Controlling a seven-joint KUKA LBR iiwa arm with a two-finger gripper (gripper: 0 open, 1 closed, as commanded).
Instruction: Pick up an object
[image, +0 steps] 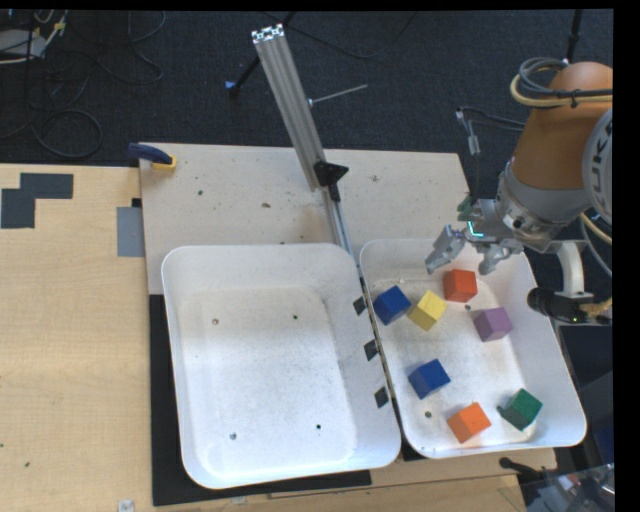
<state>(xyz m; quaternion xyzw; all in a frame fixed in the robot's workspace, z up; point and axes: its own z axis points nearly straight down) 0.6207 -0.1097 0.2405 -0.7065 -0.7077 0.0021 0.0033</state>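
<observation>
Blocks (429, 310) in right bin (560, 400): seven; two blue, two orange.

Dark carpet floor (400, 60) with black cables (60, 120), upper frame; pale wooden tabletop (70, 350), left; slanted aluminium rail (295, 110).

Gripper (468, 255) spread above red cube (460, 286) (right bin (560, 400)).
</observation>
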